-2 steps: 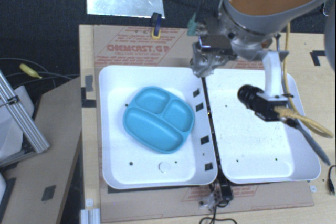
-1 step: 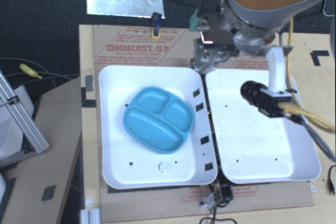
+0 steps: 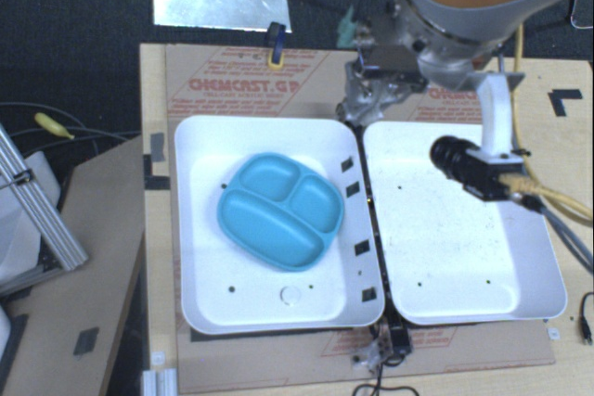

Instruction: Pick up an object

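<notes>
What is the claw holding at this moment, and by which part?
Nothing can be seen in the claw. It sits at the top of the seam between the bins, while the blue plate lies apart in the left bin.

The plate [image 3: 280, 210] lies in the left bin [image 3: 200, 227]. The right bin [image 3: 464, 283] adjoins it. The gripper [image 3: 364, 104] sits behind both, at their shared edge.

Smooth blue plastic plate [image 3: 280, 210] in a matt white bin [image 3: 200, 227].
</notes>
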`<state>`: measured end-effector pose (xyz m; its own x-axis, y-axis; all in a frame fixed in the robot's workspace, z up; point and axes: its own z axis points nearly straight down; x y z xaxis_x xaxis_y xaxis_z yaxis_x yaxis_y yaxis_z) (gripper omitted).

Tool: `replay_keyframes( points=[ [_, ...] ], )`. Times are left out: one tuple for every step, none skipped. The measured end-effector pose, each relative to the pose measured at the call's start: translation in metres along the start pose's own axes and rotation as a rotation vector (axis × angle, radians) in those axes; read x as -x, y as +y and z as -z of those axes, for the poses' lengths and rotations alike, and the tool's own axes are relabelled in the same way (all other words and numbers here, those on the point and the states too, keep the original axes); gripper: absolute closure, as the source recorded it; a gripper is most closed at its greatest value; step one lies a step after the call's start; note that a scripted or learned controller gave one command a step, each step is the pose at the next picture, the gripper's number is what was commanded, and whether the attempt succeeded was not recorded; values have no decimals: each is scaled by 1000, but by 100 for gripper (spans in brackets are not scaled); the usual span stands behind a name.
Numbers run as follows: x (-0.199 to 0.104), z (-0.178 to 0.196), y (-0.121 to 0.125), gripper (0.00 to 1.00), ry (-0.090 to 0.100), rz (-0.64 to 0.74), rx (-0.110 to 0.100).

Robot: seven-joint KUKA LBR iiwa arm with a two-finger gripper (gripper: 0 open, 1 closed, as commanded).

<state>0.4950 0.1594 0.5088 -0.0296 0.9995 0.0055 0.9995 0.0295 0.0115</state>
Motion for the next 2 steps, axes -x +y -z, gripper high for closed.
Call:
replay_keyframes(
  points=[
    [24,-92,-11,100,-9,-32,-19],
    [23,-76,-9,100,-4,-26,-6]
  ],
)
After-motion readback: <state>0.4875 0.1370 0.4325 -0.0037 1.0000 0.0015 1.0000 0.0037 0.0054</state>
